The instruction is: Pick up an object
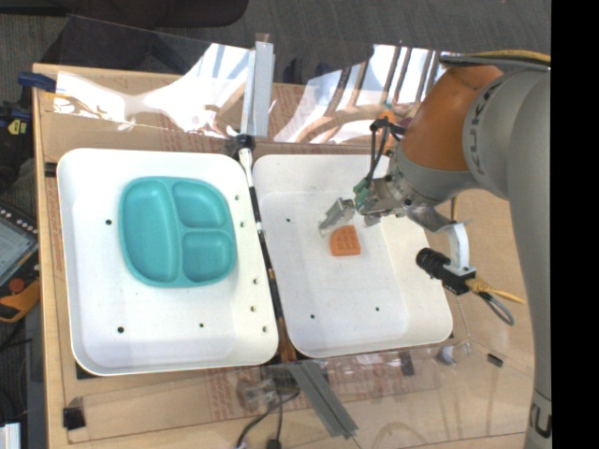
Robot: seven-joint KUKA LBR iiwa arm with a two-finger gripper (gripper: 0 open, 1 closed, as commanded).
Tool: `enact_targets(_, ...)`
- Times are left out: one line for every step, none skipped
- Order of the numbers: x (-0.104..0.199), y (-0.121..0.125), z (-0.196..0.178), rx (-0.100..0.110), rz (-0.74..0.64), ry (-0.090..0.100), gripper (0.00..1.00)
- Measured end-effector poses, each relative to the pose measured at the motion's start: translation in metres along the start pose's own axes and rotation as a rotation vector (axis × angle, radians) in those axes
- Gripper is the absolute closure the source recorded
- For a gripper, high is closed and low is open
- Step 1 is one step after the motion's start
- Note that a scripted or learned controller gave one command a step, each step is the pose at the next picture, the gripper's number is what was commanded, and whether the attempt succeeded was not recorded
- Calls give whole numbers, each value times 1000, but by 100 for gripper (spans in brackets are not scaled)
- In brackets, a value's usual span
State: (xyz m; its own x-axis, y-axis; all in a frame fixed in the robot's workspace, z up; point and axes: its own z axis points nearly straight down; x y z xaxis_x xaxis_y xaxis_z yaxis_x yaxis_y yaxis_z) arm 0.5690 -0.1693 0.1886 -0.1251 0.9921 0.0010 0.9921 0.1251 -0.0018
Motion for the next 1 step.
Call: enact_targets(-39, 13, 67, 3, -151, 1, 0)
